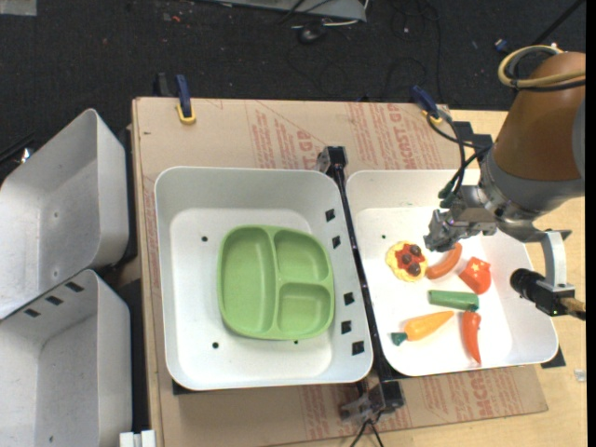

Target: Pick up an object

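In the right bin (391, 203) lie several toy foods: a small pizza slice (407, 260), a red sausage (444, 263), a red pepper piece (476, 274), a green vegetable (453, 298), an orange carrot (425, 325) and a red chili (472, 334). My gripper (445, 231) hangs over the bin, just above the sausage's upper end and right of the pizza slice. Nothing shows between its fingers.
The left bin (186, 212) holds a green divided plate (277, 281). Two more white bins (56, 212) stand off the bench at the far left. A black divider (349, 240) with clamps runs between the two bins.
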`<state>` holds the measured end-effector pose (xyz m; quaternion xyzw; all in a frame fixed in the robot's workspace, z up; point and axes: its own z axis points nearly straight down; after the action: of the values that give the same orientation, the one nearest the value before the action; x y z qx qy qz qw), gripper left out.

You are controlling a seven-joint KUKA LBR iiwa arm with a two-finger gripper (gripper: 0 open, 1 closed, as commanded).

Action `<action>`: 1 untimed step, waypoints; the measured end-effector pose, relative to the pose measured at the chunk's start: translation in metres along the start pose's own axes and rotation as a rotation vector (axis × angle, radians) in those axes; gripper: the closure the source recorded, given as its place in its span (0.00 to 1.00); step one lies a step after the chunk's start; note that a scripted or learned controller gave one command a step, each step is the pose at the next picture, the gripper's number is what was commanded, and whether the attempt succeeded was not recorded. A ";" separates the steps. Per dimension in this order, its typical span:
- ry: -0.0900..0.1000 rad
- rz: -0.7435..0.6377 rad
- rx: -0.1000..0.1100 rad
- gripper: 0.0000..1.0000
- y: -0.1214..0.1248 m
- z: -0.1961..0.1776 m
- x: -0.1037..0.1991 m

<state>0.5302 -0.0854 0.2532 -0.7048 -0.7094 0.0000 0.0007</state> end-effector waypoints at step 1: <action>0.001 -0.001 0.000 1.00 -0.004 -0.003 0.048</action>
<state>0.5256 -0.0372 0.2560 -0.7046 -0.7096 -0.0003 0.0010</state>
